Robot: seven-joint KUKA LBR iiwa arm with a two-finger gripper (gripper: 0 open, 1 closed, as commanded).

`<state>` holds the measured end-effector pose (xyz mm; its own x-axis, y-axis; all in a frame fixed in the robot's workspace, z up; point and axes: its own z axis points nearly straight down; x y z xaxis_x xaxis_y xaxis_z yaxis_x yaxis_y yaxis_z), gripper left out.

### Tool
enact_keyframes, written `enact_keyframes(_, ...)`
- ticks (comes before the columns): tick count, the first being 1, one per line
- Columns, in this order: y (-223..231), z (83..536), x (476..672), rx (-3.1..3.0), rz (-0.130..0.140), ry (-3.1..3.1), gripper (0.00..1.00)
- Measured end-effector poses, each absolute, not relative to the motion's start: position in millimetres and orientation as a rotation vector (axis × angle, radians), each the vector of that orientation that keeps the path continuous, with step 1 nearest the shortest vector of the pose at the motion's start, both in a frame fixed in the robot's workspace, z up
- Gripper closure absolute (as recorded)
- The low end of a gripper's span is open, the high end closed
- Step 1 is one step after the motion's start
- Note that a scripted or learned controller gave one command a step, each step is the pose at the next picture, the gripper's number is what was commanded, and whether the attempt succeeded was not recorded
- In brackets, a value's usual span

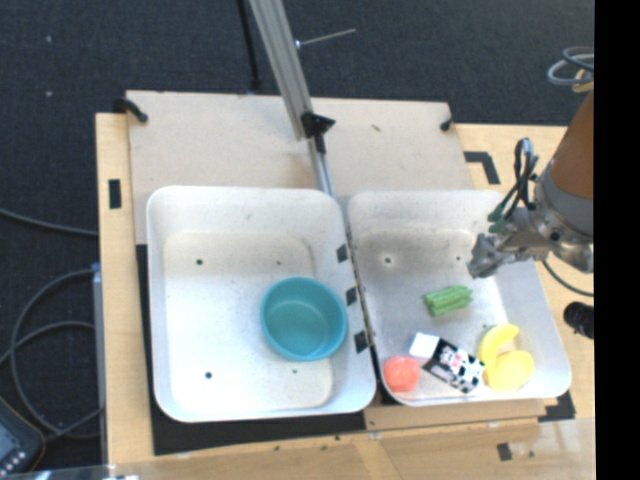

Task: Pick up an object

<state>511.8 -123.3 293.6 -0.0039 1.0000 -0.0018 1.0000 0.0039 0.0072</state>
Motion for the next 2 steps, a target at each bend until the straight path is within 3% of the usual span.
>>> enact_keyframes(1, -73, 278, 525.3, 2.215, 0.000, 2.228, 1.00)
enact_keyframes(2, -29, 268, 555.2, 2.214, 0.001, 2.226, 1.00)
